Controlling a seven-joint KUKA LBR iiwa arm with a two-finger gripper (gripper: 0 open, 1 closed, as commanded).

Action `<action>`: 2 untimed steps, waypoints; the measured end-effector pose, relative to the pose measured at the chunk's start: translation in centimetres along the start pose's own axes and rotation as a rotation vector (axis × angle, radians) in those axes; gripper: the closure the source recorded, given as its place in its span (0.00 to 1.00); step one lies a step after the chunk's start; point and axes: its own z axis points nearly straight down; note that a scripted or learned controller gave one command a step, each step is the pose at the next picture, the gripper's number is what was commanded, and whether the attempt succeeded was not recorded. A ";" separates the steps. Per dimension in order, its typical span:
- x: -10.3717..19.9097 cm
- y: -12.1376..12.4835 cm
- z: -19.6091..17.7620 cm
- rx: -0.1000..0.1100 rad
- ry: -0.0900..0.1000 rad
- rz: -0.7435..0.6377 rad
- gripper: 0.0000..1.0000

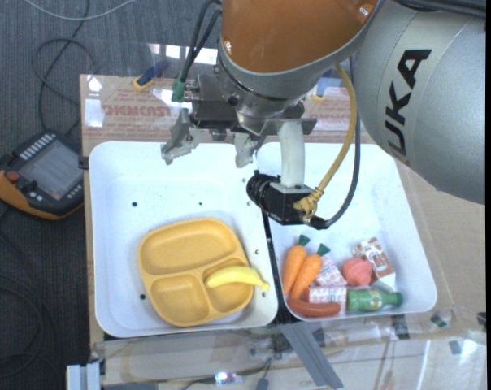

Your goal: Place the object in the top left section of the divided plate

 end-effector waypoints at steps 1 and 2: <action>0.0 0.1 -0.9 0.000 -0.004 0.001 1.00; 0.0 0.1 -0.9 0.001 -0.004 0.001 0.00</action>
